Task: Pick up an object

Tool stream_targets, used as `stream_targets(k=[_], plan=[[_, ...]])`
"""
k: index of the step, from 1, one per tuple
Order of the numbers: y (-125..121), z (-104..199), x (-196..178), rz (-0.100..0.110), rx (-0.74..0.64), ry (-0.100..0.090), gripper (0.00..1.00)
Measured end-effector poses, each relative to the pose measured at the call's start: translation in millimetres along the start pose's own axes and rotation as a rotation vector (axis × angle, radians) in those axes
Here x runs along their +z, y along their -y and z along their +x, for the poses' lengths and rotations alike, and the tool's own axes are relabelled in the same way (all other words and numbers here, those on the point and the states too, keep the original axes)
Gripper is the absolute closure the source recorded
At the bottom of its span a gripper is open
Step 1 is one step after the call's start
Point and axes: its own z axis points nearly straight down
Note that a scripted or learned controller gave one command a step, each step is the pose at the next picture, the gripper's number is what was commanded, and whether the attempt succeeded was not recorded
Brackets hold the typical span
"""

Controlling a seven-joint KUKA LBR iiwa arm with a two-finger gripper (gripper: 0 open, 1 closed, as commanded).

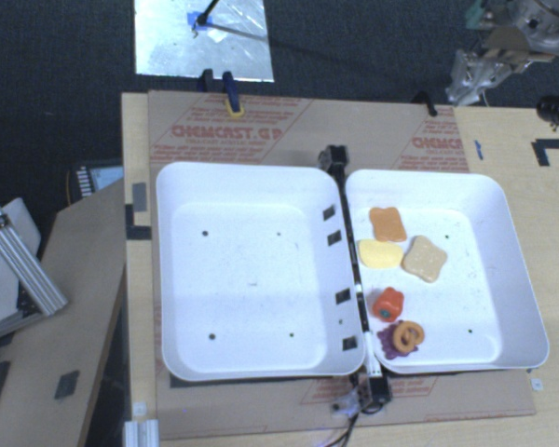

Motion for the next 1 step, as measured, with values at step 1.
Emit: stream_targets(k=[1], plan=[[40.4,-44.9,-83.3,-0.021,0.014,0.008,1.0]])
